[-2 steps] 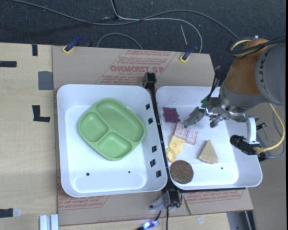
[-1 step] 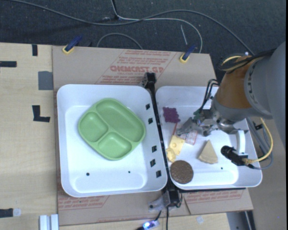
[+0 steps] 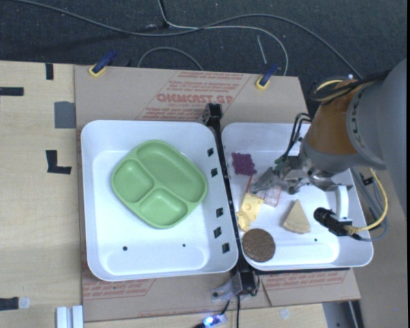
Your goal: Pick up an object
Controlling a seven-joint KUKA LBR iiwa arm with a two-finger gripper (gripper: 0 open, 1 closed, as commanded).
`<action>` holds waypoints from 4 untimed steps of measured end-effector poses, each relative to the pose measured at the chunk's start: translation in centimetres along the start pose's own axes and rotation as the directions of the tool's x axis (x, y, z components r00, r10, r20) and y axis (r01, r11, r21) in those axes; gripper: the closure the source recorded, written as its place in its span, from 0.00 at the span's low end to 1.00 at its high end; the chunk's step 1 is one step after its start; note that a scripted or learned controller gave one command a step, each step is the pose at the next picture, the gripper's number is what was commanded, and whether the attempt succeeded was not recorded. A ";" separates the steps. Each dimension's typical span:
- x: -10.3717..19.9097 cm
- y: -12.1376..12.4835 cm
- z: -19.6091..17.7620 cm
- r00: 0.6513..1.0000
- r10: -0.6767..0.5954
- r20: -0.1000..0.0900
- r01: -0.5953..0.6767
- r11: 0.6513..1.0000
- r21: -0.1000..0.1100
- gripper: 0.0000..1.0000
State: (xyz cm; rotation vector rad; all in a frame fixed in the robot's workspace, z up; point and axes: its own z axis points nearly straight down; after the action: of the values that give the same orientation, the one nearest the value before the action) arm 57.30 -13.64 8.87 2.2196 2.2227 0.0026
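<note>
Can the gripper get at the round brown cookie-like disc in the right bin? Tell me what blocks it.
Probably yes. The round brown disc lies uncovered near the bin's front wall, and the gripper hovers just behind it, over the yellow cheese piece.

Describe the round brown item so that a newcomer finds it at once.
Look in the right white bin, at its front-left corner. The flat round brown disc lies there, below the yellow cheese-like slice; it alone is dark and circular.

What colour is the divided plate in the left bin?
Light green, seen plainly in the camera view: the divided plate.
</note>
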 end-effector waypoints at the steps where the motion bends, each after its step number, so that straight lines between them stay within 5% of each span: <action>1: 0.0 0.4 -1.4 1.000 0.000 0.002 0.000 1.000 -0.013 1.00; 4: 1.9 1.0 -16.6 1.000 0.000 0.002 0.000 1.000 -0.003 1.00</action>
State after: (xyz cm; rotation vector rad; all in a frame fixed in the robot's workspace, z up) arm 58.32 -11.73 25.52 2.2172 2.2206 0.0037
